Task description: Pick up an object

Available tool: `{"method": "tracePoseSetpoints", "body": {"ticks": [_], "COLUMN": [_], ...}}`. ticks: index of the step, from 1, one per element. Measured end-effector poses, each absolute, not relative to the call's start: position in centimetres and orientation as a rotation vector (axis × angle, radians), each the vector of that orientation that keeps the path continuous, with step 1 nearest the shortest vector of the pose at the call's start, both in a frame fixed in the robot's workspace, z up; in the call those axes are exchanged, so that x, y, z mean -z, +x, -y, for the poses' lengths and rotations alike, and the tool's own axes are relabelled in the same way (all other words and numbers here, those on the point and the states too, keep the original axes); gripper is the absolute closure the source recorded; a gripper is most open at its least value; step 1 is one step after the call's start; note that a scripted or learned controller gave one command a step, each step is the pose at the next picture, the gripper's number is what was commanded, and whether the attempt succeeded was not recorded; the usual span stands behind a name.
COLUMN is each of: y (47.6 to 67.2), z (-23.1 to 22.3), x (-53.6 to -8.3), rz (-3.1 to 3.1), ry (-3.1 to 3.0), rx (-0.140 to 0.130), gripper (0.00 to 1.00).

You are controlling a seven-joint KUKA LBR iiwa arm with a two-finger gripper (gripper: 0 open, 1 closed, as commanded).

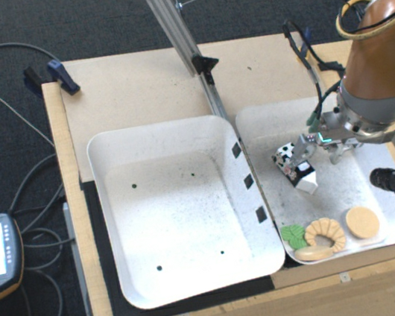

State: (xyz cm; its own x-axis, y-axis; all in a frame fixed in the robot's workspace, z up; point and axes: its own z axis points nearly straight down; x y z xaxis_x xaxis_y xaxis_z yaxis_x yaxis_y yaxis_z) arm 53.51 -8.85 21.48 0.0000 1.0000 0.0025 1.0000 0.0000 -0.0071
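Here, a boxy black-and-white carton (295, 169) (glossy) beside a round tan disc (362, 222)

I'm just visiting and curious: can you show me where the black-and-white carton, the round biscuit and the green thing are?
black-and-white carton (295, 168): camera view, on its printed side.
round biscuit (362, 222): camera view, middle of its top.
green thing (293, 235): camera view, its centre.
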Motion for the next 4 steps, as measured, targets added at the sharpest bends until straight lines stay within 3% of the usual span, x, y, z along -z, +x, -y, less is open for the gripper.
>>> {"method": "tracePoseSetpoints", "body": {"ticks": [1,3,4], "y": [53.6,54.2,54.8], "z": [8.9,8.3,8.5], "x": [-21.7,-13.0,-11.6], "rz": [2.221,2.22,2.235], "ry": [-2.219,-2.218,-2.236], "rx": [0.0,-0.001,0.018], "gripper": [0.0,0.0,0.0]}}
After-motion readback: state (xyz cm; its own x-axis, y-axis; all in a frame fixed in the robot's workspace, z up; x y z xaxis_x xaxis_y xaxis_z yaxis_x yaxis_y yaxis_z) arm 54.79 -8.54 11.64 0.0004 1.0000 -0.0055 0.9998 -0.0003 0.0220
